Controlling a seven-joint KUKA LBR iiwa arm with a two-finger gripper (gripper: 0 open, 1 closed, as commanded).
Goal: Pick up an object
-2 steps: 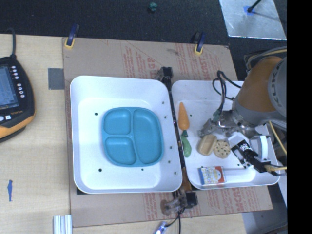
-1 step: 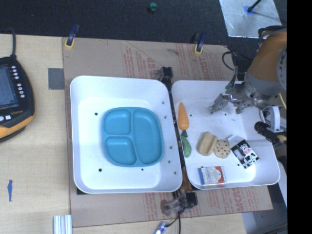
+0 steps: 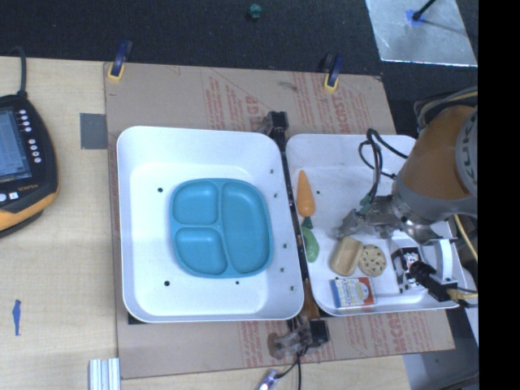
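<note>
Right bin [image 3: 325,149]: toy carrot [image 3: 305,195], tan bread piece [image 3: 345,256], cookie [image 3: 372,260], small carton [image 3: 353,292]. Claw [image 3: 375,218] above bread; finger state indiscernible. Left bin [image 3: 134,218]: 1 blue divided plate [image 3: 221,227].

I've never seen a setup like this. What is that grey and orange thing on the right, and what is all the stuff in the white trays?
You are looking down from one camera fixed above a bench. The grey and orange shape is a robot arm reaching in from the right; its gripper hangs low over the right bin. That bin holds toy food: a carrot, a green pod, a bread slice, a cookie and a small carton. The left bin holds a blue divided plate. I cannot tell whether anything is held.
</note>
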